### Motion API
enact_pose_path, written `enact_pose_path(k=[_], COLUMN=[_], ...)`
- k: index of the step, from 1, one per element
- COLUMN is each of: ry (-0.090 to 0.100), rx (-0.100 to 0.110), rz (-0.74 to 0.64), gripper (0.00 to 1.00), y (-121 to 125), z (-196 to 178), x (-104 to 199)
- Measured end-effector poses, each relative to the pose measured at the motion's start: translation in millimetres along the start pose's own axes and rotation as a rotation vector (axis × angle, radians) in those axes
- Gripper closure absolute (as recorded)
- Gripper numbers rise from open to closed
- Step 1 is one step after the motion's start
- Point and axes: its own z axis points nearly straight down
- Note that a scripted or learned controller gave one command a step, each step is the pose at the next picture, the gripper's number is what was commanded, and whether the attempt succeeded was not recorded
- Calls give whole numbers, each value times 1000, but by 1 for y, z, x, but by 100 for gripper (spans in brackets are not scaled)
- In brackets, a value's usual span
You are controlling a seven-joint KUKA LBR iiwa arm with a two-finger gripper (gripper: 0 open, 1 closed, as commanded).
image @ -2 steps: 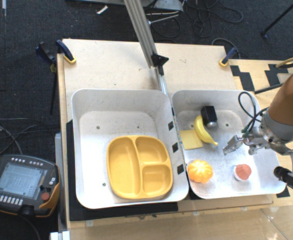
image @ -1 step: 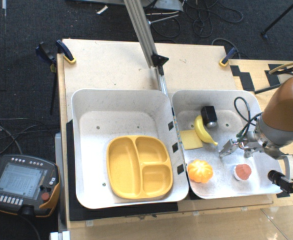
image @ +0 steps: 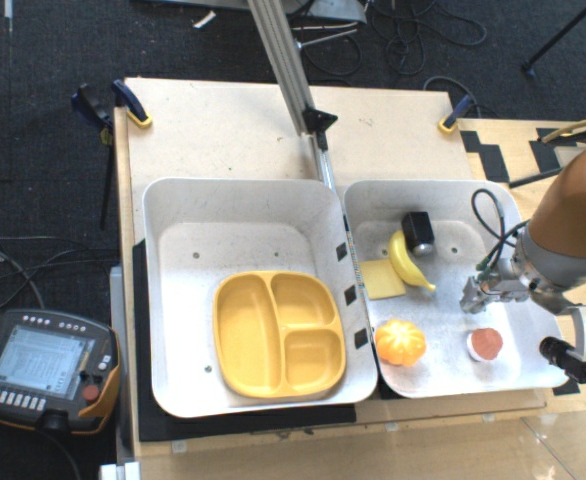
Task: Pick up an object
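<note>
In the right bin (image: 453, 200): one banana (image: 409, 261), one orange (image: 400, 342).

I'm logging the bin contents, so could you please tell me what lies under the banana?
The banana overlaps a flat yellow piece and touches a black object. Whatever lies beneath its curve is covered.

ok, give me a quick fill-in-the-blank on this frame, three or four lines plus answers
The yellow divided plate lies in the ____ bin.
The banana touches a ____ block at its upper end.
The orange sits against the right bin's ____ wall.
The gripper hangs just above a small ____ object.

Missing words: left; black; left; red
</note>
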Motion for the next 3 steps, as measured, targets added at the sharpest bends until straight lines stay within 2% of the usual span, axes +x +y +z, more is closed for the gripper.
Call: enact_pose_path(k=[3], ry=[-1], rx=[-3], rz=[-3], gripper=[100], y=[-2], z=[-135], x=[17])
